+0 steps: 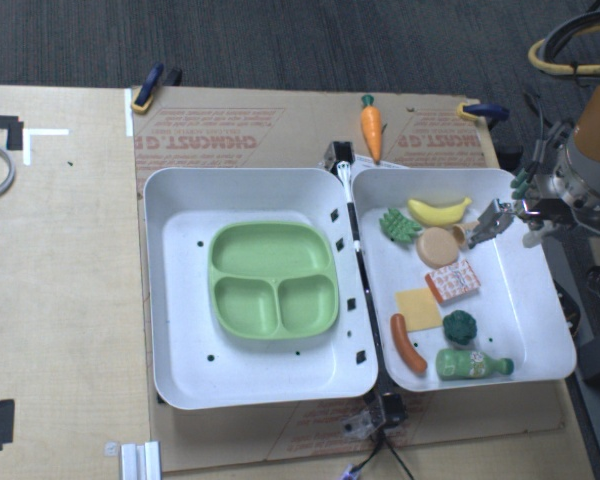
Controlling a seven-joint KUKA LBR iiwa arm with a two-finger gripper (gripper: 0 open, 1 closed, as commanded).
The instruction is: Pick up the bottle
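The bottle point(472, 365) is green with a pale label. It lies on its side in the front right corner of the right bin point(540, 313), cap pointing right. My gripper point(508, 228) hangs over the bin's back right area, well behind the bottle. Its fingers are spread open with nothing between them. One fingertip point(483, 228) sits close to the banana point(440, 209).
The right bin also holds a green leafy piece point(400, 226), a tan round point(439, 247), a red and white packet point(453, 282), a yellow slice point(418, 309), broccoli point(460, 326) just behind the bottle, and a sausage point(408, 343). A green divided plate point(274, 280) lies in the left bin. A carrot point(370, 128) rests behind the bins.
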